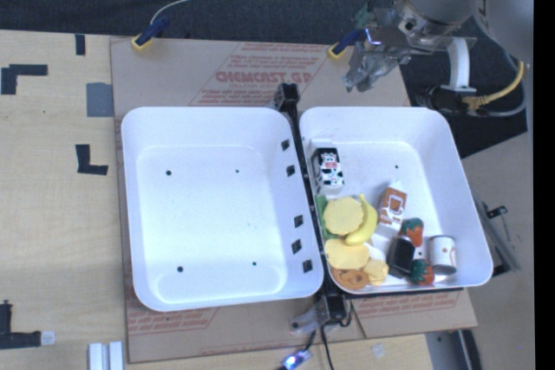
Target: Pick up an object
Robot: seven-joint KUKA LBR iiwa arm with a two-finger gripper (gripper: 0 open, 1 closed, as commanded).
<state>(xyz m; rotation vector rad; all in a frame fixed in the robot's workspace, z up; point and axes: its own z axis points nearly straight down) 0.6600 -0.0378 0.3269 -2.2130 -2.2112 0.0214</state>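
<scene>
My gripper (358,81) hangs above the far edge of the right bin (434,134), past its rim and high over the cardboard. I see nothing between its fingers. The objects lie in the near left part of the right bin: a black-and-white cow-patterned box (329,169), a yellow round piece (342,215), a banana (367,223), an orange-and-white carton (394,205), a black block (401,256), a white can (442,253), a pretzel-like piece (353,278) and a red-and-green item (413,231).
The left bin (208,204) sits beside the right one, joined by a black clip strip (299,195). Both rest on a cardboard sheet (251,74). A cable with a yellow-blue clamp (149,34) lies at the back left.
</scene>
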